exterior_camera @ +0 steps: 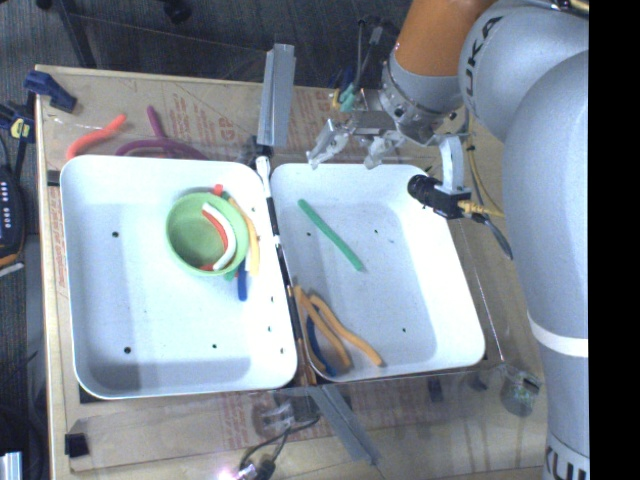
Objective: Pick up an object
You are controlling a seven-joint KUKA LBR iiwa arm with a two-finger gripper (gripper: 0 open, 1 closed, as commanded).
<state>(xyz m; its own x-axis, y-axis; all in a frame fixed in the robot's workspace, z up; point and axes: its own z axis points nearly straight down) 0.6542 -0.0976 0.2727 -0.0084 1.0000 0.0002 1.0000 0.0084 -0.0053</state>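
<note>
We see two shallow white bins side by side on the bench. The left bin [110, 298] holds a green bowl [190, 233] a little toward 1 o'clock from its middle; inside the bowl lie a white curved piece with a red piece [222, 230], and along the bowl's 3 o'clock side rest a yellow stick [252, 248] and a blue pen [241, 286]. The right bin [420, 298] holds a green stick [332, 235] lying on a slant toward 11 o'clock of its middle, and a tangle of orange and blue curved pieces [335, 336] at its 7 o'clock corner.

The gripper [350, 151] hangs over the right bin's 12 o'clock rim, its two fingers spread apart with nothing between them. The green stick lies near it, toward 6 o'clock.

The floor of the right bin from its middle to 3 o'clock is bare, as is the left bin's 6 o'clock half.

The bench top [190, 108] is plywood; an orange-handled tool [95, 136] and a purple cord [165, 146] lie past the left bin's 12 o'clock rim.
</note>
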